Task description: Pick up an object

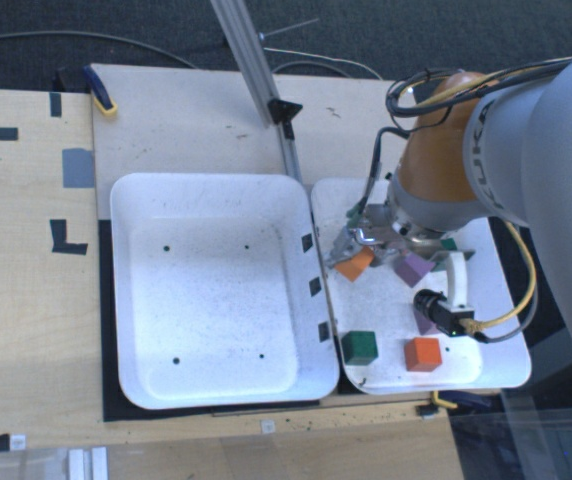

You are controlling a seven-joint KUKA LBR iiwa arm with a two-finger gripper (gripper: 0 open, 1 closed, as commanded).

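Orange and small, a block [355, 262] is lying in the right bin [496, 368], right at the tip of the gripper [358, 240], which is reaching down near the bin's left wall; whether that block is clamped cannot be told. A green cube [360, 346] and an orange cube [423, 353] are sitting near the front rim, a purple block [413, 266] lying beside the wrist.

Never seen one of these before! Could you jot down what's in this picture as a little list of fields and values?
arm: grey with orange band, reaching in from the right over the right bin
tool: low in the right bin, beside an orange block
other blocks there: green cube, orange cube, purple block
left bin: white, shallow
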